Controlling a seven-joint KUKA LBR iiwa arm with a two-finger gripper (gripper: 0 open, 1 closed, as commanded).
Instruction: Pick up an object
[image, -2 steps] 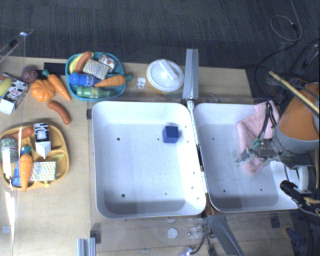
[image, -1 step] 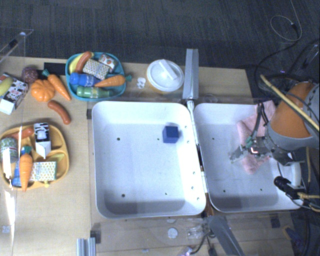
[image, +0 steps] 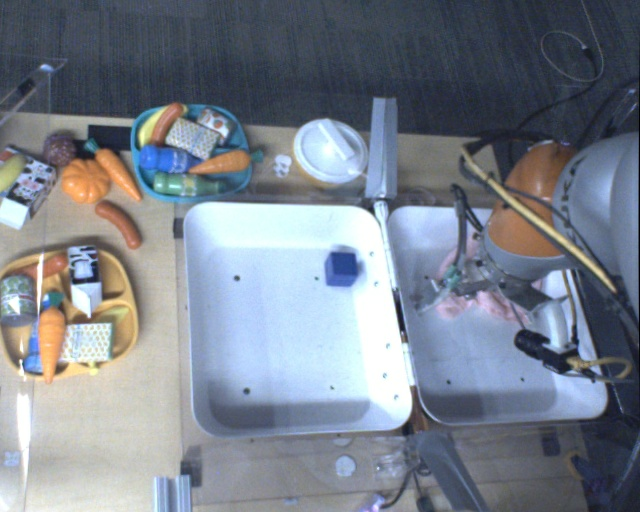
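Whether the jaws are spread or pressed together cannot be told from the camera view: the gripper (image: 450, 285) hangs low in the right bin (image: 500, 400), its metal tip mixed up with a pale pink, crumpled-looking thing (image: 475, 298) lying on the bin floor, and the arm's orange band (image: 530, 205) and grey wrist cover much of what sits above it. That pink thing lies right at the tip, touching or nearly so, but nothing shows plainly between the jaws, so I would not call it held. A small blue block (image: 342, 268) sits alone in the left bin (image: 280, 400), toward its upper right corner and well apart from the gripper. As I judge it, the pick is at the reach-and-close stage at most: the arm is down among the contents of the right bin, while a sure grip and the lift clear of the bin are yet to be done.
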